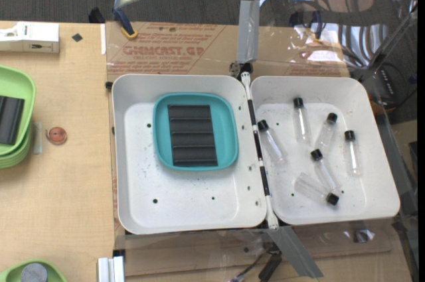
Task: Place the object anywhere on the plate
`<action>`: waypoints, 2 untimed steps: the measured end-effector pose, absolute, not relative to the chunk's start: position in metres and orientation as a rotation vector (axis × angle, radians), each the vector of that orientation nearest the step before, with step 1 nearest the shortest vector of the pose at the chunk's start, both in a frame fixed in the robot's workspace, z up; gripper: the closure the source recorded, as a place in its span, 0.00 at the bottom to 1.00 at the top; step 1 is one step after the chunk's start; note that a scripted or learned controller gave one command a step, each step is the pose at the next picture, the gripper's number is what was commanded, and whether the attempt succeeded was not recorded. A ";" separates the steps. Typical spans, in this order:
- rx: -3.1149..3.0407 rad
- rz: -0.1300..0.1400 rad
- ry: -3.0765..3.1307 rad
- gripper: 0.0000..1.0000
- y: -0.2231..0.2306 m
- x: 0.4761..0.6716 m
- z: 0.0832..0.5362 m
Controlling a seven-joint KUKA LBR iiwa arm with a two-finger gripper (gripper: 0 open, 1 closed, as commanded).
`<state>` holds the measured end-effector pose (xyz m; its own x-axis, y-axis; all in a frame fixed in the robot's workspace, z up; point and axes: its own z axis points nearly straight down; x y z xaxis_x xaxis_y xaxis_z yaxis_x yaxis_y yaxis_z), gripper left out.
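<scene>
A teal plate [163, 141] with a dark ribbed insert [193, 135] lies in the left white bin [133, 194]. In the right white bin [378, 198] lie several clear tubes with black caps: one [300, 117] upright near the top, one [272, 141] at the left, one [325, 131] tilted right of centre, one [351, 152] at the right, and two [317, 190] near the bottom.
A cardboard sheet [172, 42] lies behind the bins. On the wooden bench at the left sit a green tray [20, 85], a small orange disc [57, 135] and a white box [30, 38]. Cables and clear plastic [332, 15] lie at the back right.
</scene>
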<state>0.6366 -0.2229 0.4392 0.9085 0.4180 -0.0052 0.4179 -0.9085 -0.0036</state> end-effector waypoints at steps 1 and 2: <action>-3.099 0.007 -0.502 0.00 -0.223 0.636 0.440; -3.123 0.006 -0.320 0.00 -0.224 0.649 0.440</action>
<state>0.6490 -0.2235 0.4396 0.9793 0.2026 -0.0034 0.2026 -0.9793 -0.0022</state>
